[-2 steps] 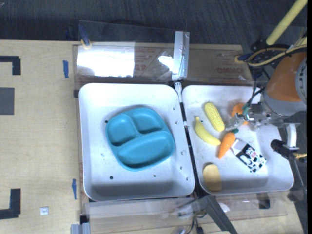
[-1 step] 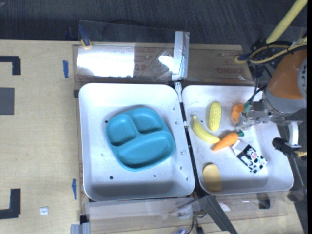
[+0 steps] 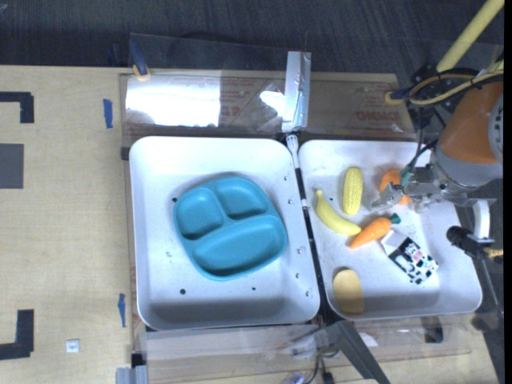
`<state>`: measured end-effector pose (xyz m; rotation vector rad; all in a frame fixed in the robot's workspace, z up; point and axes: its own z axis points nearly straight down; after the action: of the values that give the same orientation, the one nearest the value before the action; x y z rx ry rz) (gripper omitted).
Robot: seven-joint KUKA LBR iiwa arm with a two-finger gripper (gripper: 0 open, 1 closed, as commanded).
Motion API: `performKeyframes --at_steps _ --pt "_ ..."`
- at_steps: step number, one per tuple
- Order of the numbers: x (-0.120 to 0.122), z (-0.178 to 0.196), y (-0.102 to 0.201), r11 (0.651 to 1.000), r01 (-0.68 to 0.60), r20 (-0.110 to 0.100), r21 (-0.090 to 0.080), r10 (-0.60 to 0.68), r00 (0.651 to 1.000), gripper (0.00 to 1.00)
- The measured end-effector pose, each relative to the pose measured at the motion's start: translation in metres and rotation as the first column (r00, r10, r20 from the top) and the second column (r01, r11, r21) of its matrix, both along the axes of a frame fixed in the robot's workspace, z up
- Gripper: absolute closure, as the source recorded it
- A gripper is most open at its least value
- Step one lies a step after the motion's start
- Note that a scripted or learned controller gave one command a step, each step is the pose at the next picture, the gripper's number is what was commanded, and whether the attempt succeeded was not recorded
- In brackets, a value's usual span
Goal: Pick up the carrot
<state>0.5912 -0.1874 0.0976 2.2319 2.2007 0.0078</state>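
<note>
Looking down on my feed, I log things by size and place them all against the carrot [image 3: 370,232], which lies on the floor of the right bin [image 3: 456,294], tilted, green end up toward the arm.

Bench [image 3: 56,214]: pale wood, carrying both bins, far to the left of the carrot.

Left bin [image 3: 152,294]: across the shared wall from the carrot, holding only the blue divided plate [image 3: 230,226]. I judge it the drop-off side, kept apart from the clutter.

Right bin: the pick side, with everything small crowded into it.

Arm [image 3: 472,138]: reaches in above and right of the carrot, orange band showing, wrist bent over the bin's upper right.

Gripper [image 3: 404,189]: just up and right of the carrot's green end, low near a second small orange piece [image 3: 390,180]. I cannot tell how its jaws stand; nothing is visibly held. I'd say it is lined up for the descent, but risks the wrong orange thing.

Banana [image 3: 334,216]: just left of the carrot, close, curving away.

Corn cob [image 3: 352,190]: up and left of the carrot, resting against the banana.

Black-and-white checked block [image 3: 412,261]: just below and right of the carrot.

Tan round piece [image 3: 346,282]: below the carrot, slightly left, well apart.
</note>
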Motion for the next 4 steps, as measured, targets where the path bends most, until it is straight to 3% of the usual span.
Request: performKeyframes --at_steps 1,2,3,4 --pt "0.05 -0.011 -0.01 1.0 0.011 -0.005 0.006 -0.011 1.0 0.0" --pt "0.051 0.0 -0.011 1.0 0.009 -0.002 0.002 -0.009 1.0 1.0" --pt "0.009 -0.01 -0.012 0.992 0.126 -0.007 0.016 -0.126 0.992 1.0" --pt "-0.007 -0.009 0.058 0.996 0.084 -0.002 0.004 -0.084 0.996 1.0"
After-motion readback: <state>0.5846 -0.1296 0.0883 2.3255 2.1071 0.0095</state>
